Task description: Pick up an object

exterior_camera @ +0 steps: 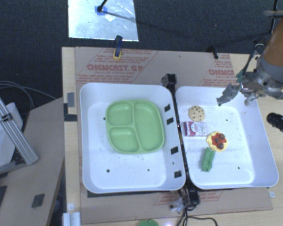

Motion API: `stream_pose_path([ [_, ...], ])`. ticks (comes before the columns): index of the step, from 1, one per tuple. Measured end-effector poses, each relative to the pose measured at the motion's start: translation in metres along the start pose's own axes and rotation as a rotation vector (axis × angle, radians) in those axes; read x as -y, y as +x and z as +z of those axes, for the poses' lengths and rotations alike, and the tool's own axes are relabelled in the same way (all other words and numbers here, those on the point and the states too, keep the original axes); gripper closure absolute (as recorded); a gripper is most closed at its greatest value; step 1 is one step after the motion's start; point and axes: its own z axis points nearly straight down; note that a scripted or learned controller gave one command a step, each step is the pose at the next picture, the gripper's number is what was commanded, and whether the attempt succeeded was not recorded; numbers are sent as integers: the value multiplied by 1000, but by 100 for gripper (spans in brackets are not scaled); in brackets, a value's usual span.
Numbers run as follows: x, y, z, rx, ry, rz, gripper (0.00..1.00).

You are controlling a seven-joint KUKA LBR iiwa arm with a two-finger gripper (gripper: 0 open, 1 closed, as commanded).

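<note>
You look down from one fixed camera set high above the bench, tilted so the far edge lies at 12 o'clock. It stands well back: both bins fit whole, the left bin [92, 140] toward 9 o'clock, the right bin [245, 145] toward 3 o'clock, where the arm [276, 60] enters your view.

A robotics lab: twin white bins [132, 91] on a cardboard-covered bench [146, 62], loose cables [19, 91], aluminium framing [12, 126].

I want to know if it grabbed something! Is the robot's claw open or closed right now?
Gripper: open, holding nothing, above the right bin's far edge.
</note>
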Motion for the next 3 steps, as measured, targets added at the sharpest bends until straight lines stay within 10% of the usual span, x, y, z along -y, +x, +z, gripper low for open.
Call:
stream_pose_path([
  [2, 99, 8, 182, -1, 4, 5, 0],
  [3, 95, 8, 166, 1, -4, 3, 100],
])
